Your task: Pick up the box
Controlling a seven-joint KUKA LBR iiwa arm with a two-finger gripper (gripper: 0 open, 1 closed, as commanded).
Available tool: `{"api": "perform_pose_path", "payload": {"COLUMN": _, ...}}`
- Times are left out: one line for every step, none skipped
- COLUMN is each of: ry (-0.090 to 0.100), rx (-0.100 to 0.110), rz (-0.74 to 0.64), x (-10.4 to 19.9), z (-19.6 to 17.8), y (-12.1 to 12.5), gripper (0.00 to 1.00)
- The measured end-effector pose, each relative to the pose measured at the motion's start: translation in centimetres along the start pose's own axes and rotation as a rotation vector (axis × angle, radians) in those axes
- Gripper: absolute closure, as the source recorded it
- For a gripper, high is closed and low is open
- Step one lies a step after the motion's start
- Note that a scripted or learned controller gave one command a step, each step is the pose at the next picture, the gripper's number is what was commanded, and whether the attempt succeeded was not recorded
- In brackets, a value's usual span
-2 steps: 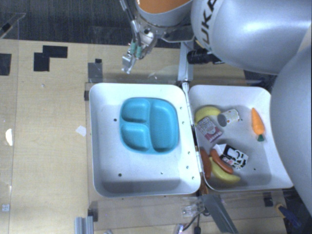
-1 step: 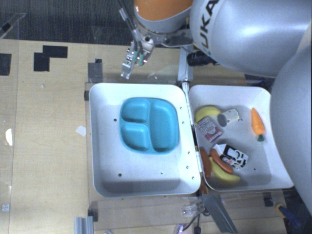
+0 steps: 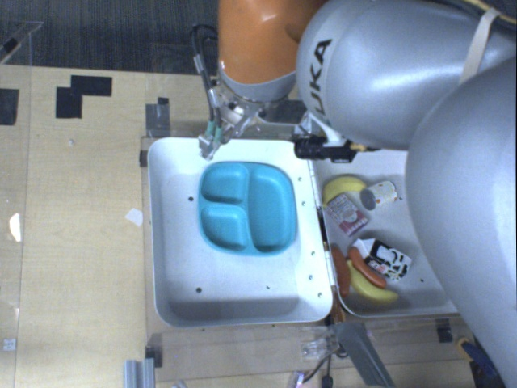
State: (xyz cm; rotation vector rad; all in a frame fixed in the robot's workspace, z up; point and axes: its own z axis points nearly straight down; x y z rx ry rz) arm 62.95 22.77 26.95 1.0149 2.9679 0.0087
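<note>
Hand (image 3: 212, 145) of ours hangs over the far rim of the left white bin (image 3: 174, 241), just beyond the blue three-part plastic tray (image 3: 246, 207); we cannot tell its opening. Well right of it, the small pink-and-white box (image 3: 346, 212) lies in the right bin (image 3: 420, 297)

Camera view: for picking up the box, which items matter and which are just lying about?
Job:
- small box, right bin
- claw, above the left bin's far edge

Lying about:
- blue divided tray, left bin
- bananas
- black-and-white packet
- small white cup
</note>
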Motion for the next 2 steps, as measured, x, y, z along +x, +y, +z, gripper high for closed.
{"api": "perform_pose_path", "payload": {"ry": -0.003, "rx": -0.002, "rz": -0.088, "x": -0.1, "z": -13.3, "y": -0.4, "gripper": 1.00}}
{"api": "perform_pose_path", "payload": {"ry": -0.001, "rx": 0.000, "rz": -0.186, "x": 0.4, "z": -9.9, "y": 0.8, "gripper": 1.00}}
